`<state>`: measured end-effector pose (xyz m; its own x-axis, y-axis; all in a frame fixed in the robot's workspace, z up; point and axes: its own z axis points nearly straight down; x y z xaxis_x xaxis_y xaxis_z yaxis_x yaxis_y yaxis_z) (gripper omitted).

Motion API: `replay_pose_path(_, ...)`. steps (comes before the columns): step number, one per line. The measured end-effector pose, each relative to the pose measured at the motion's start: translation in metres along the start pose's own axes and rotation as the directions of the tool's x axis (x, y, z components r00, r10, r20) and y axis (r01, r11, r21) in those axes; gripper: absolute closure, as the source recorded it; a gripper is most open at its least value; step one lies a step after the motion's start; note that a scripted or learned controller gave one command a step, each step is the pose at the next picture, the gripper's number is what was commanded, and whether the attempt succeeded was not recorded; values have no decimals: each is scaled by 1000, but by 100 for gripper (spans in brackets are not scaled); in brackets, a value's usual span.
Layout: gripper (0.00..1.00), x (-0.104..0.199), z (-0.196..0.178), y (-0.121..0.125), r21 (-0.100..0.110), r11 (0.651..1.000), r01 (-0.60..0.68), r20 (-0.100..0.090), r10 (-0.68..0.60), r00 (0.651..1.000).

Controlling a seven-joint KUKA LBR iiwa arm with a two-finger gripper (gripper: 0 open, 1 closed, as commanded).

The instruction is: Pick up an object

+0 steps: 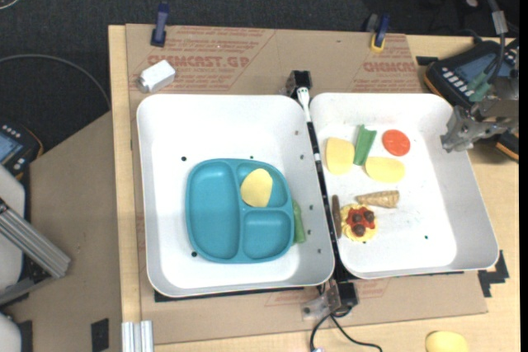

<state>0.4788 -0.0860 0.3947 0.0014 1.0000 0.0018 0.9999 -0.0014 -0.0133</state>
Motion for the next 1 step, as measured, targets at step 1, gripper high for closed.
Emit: replay_pose_path(1, 100, 38, -149, 1, -34, 999, 7, 3, -7, 1000)
